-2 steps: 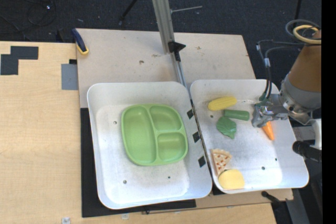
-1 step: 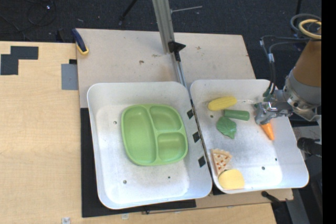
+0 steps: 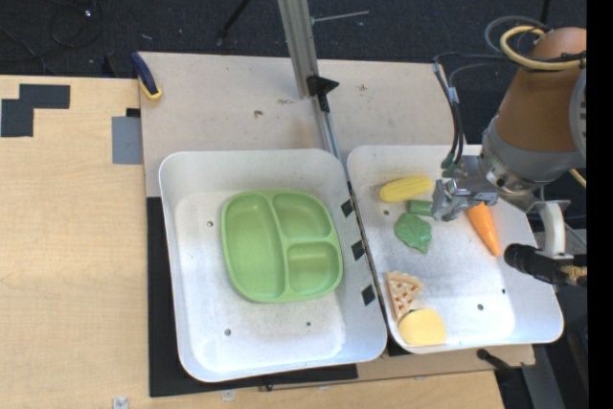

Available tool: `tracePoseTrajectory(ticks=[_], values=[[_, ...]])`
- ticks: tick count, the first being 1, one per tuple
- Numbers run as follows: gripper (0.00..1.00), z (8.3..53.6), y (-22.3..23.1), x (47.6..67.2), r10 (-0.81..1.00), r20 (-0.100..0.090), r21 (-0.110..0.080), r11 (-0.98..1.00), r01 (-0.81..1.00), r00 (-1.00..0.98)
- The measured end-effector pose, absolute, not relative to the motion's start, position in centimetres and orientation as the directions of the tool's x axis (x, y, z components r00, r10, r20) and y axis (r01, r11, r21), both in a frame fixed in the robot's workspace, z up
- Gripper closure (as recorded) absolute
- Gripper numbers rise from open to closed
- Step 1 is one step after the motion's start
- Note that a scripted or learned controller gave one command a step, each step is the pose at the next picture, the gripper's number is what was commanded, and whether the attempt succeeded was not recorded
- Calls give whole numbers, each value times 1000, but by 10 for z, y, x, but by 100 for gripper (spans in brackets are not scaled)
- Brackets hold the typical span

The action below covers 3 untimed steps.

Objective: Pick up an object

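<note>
Notice your gripper (image 3: pixel 446 203) sits low in the right bin (image 3: pixel 536 326), just beside the corn (image 3: pixel 405 189) and green leaf (image 3: pixel 414 232), likely lined up for one of them; whether its claw is apart or together, I cannot tell.

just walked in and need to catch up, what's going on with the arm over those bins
The arm has its gripper down in the right bin, among toy foods: a corn cob, a green leafy piece and a carrot. Nothing is visibly held between its fingers. A waffle slice and a yellow round piece lie nearer the front. The left bin holds a green divided plate.
</note>
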<state>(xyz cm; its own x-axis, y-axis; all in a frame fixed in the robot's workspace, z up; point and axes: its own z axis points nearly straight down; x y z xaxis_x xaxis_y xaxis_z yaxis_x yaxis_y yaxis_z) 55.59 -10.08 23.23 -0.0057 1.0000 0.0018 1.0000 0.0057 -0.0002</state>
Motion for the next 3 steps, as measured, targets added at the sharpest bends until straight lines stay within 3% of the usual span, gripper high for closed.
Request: tracePoseTrajectory(ticks=[3], values=[[100,224,63,575,1000,1,-3,5,1000,-5]])
